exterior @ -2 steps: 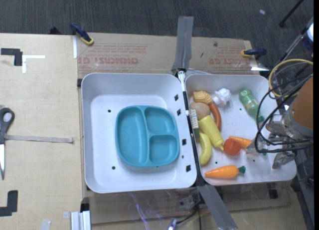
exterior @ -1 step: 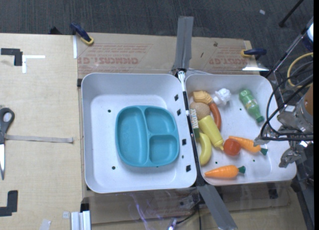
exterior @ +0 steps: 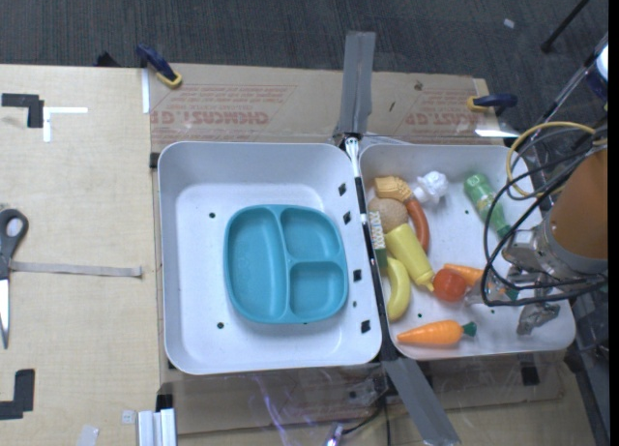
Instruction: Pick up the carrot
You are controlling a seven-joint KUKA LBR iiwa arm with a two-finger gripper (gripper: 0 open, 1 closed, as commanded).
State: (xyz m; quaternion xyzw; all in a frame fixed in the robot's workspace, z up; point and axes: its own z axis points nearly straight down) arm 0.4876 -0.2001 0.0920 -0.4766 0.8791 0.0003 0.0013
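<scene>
The carrot (exterior: 430,334) is orange with a green stem end pointing right. It lies flat along the front wall of the right bin (exterior: 503,342). My gripper (exterior: 530,307) hangs at that bin's right side, below the arm's orange band (exterior: 588,214) and amid looping cables. It is to the right of the carrot and a little behind it, apart from it. Nothing shows held in it.
The right bin also holds a banana (exterior: 397,287), a yellow bottle (exterior: 412,256), a sausage (exterior: 420,225), bread pieces (exterior: 389,210), a white item (exterior: 431,186), a green bottle (exterior: 480,196) and a red-orange piece (exterior: 453,282) just behind the carrot. A teal divided plate (exterior: 287,263) sits in the left bin (exterior: 184,241).
</scene>
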